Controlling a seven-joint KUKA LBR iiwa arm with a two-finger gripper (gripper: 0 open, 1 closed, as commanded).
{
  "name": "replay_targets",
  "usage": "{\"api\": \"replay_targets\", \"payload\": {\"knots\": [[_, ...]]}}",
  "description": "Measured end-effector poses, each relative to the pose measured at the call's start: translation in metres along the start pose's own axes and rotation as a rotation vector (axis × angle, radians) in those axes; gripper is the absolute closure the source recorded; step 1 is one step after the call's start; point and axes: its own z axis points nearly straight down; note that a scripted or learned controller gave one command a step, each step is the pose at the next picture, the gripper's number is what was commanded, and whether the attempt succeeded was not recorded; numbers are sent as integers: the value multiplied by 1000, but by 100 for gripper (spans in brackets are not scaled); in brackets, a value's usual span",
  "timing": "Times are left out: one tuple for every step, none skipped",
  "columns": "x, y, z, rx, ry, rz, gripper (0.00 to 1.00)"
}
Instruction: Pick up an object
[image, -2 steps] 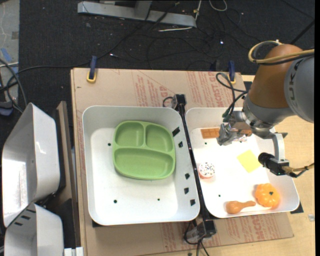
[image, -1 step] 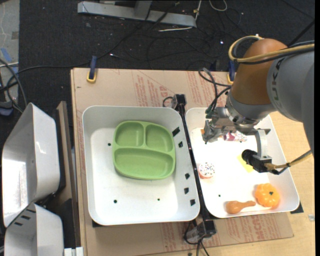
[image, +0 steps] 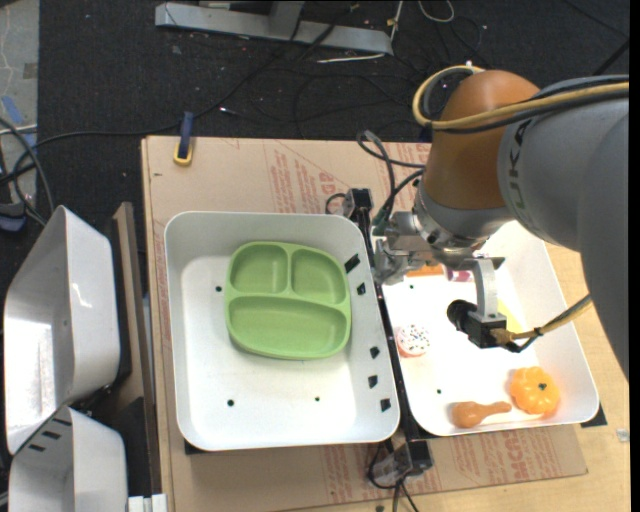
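Brown board covers the bench (image: 260, 165), which stands on a dark floor (image: 100, 60) strewn with cables. Two more white tubs (image: 55, 310) sit off the bench's left edge.

The arm (image: 560, 160) comes in from the right and slants down toward the middle. Its grey link fills the upper right corner, and the orange band bulges above the wrist. The wrist points down over the upper left part of the right bin (image: 560, 340), close to the wall shared by the two bins. The gripper (image: 430, 250) hangs there, low over the bin floor. The wrist hides its tip, so whether it is spread or pressed together cannot be told, and nothing can be seen held in it. A sliver of orange and pink peeks out under it, too hidden to name.

The left bin (image: 200, 400) holds a green plate (image: 288, 300) with three compartments, lying flat in the upper middle, well apart from the gripper.

In the right bin, a pumpkin (image: 533, 391) sits near the lower right corner. A gourd (image: 478, 411) lies just beside it to the left, along the near wall. Both are well below the gripper. A donut (image: 413, 340) with sprinkles lies near the left wall, closest to the gripper, just below it and apart from it.
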Motion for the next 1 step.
{"api": "replay_targets", "payload": {"knots": [[53, -9, 7, 3, -1, 2, 100]]}}
